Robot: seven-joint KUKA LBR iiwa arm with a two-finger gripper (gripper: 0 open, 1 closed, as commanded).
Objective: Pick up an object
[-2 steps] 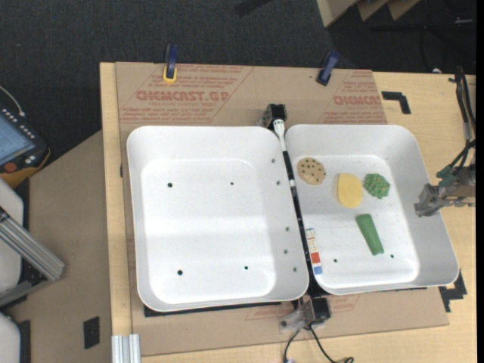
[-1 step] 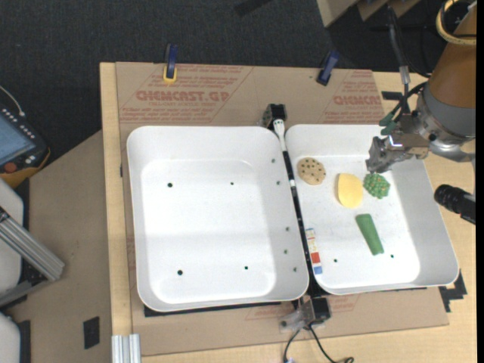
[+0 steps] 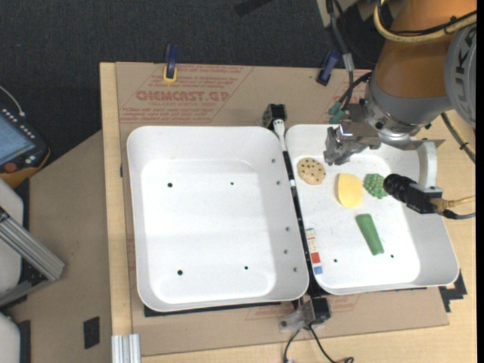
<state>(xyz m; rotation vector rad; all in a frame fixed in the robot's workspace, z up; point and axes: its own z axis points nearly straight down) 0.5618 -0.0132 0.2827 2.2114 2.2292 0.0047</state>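
Near right bin (image 3: 423, 272) far edge: gripper (image 3: 338, 151), finger state unclear, cookie (image 3: 311, 171) just beside, toward left bin (image 3: 151, 225).

Two bins sit side by side on the tabletop (image 3: 113, 225): the left bin (image 3: 151, 225) and the right bin (image 3: 423, 267). In the right bin, a cookie (image 3: 311, 171) lies nearest the left bin, with a rounded piece (image 3: 349, 190) to its right and a bumpy piece (image 3: 373, 185) just beyond. A stick-shaped piece (image 3: 370, 234) lies nearer the front edge, and the gripper (image 3: 338, 148) hangs above the bin's rear, just behind the cookie.
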